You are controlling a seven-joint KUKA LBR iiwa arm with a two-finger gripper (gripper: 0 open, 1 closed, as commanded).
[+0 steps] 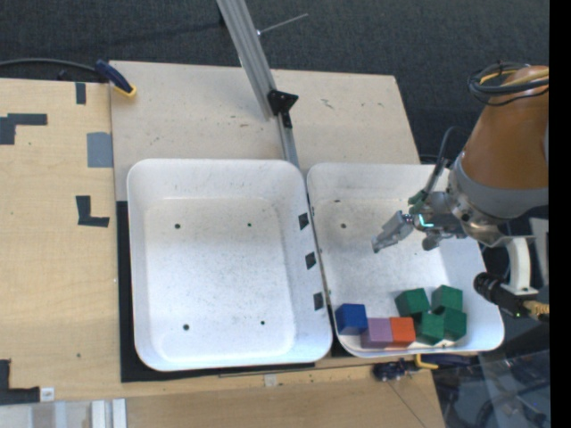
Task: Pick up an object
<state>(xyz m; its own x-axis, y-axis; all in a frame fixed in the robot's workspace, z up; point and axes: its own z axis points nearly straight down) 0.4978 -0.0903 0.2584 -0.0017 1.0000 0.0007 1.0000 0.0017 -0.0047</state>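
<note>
Above the right bin [357,185] hangs the claw [393,235].

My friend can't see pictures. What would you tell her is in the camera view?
A robot arm's hand hovers over the right white bin, holding nothing. Small blocks huddle at that bin's near edge: a blue block, a purple block, an orange block and several green blocks.

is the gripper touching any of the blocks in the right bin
Apart. The camera view shows the gripper over bare bin floor, with white floor between it and the blue block and green blocks below.
</note>
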